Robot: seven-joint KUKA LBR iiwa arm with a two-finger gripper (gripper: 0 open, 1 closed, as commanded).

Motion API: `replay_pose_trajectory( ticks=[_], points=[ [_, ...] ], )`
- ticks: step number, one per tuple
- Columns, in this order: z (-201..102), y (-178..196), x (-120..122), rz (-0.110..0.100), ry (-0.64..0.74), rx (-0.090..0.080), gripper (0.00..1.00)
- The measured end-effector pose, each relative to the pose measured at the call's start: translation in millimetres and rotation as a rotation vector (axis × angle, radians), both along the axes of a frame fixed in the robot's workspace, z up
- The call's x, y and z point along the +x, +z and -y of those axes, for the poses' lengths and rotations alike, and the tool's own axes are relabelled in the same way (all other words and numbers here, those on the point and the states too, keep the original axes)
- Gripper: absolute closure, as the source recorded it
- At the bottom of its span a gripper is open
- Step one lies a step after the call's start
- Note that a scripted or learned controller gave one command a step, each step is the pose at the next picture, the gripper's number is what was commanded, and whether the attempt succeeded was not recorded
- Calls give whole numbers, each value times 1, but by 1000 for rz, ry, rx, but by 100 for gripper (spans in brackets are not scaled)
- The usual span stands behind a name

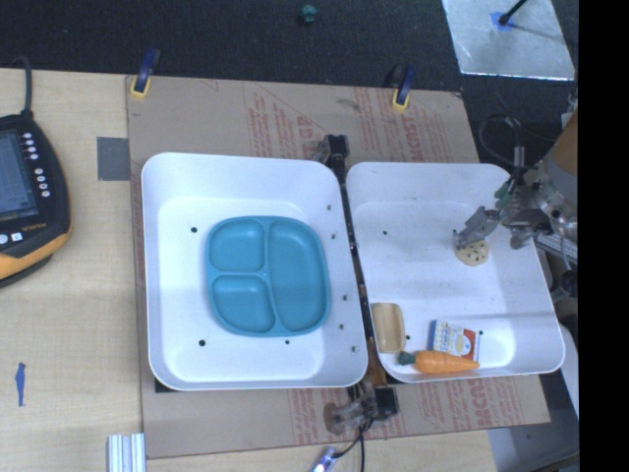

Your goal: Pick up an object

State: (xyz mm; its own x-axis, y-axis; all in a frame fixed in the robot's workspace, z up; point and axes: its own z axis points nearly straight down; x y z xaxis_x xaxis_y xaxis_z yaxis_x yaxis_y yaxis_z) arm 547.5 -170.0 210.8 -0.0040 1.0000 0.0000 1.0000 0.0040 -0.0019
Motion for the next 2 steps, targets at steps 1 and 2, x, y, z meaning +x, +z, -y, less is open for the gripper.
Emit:
replay_pose_trajectory(
  ticks=[1, 2],
  points=[
    [42, -109, 34, -5, 0, 0, 0],
    [21, -119, 109, 0, 0, 1, 0]
  ],
)
